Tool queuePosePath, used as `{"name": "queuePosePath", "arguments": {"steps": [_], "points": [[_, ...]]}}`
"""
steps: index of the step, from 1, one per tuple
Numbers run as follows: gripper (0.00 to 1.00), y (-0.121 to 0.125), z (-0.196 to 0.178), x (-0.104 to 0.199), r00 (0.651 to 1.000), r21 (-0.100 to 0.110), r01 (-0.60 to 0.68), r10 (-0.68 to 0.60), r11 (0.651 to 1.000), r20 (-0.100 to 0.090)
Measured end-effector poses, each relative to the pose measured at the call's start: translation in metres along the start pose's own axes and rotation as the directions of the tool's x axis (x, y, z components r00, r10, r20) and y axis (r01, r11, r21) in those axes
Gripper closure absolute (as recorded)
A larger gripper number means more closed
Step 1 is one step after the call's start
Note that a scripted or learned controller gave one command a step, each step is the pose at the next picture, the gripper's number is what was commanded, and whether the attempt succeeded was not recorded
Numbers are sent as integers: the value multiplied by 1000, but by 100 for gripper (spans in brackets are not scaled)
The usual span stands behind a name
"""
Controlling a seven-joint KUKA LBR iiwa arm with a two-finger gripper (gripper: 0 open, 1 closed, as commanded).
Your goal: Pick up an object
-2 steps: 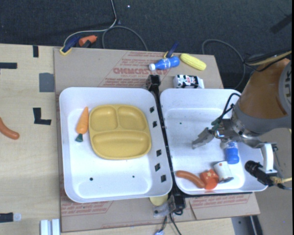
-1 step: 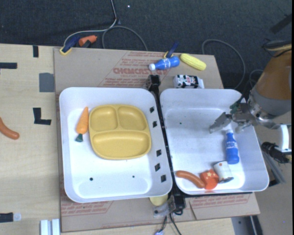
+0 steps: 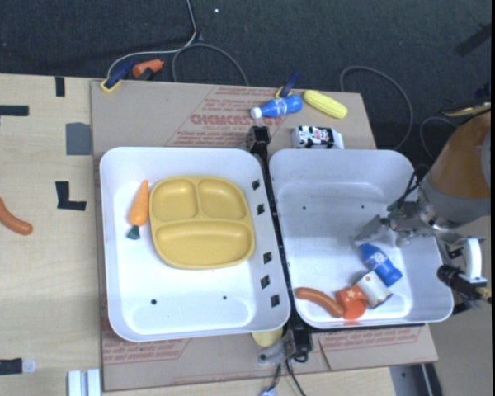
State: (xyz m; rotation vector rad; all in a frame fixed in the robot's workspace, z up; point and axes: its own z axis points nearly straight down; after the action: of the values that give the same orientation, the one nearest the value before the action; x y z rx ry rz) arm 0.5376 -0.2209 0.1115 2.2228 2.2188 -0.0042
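My gripper (image 3: 378, 231) reaches into the right bin (image 3: 330, 192) from the right, low over its right half. Just below it lies a small blue and white bottle (image 3: 381, 265), very close to the gripper tip; I cannot make out contact. An orange and white toy (image 3: 365, 293) and a red sausage (image 3: 317, 299) lie along that bin's front wall. In the left bin (image 3: 115, 262) sit a yellow divided plate (image 3: 202, 221) and an orange carrot (image 3: 139, 204) beside the plate's left edge.
Behind the bins on the cardboard lie a blue bottle (image 3: 278, 107), a yellow corn cob (image 3: 324, 103) and a black and white item (image 3: 318, 137). A sausage (image 3: 10, 215) rests on the bench at far left. An orange clamp (image 3: 144, 68) and cables sit at the back.
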Motion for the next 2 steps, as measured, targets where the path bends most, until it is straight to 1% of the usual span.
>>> {"name": "queuePosePath", "arguments": {"steps": [1,2], "points": [[0,-14,26,79,1000,-6,6,-6,1000,3],[0,-50,1,21,1000,0,-2,2,1000,-2]]}}
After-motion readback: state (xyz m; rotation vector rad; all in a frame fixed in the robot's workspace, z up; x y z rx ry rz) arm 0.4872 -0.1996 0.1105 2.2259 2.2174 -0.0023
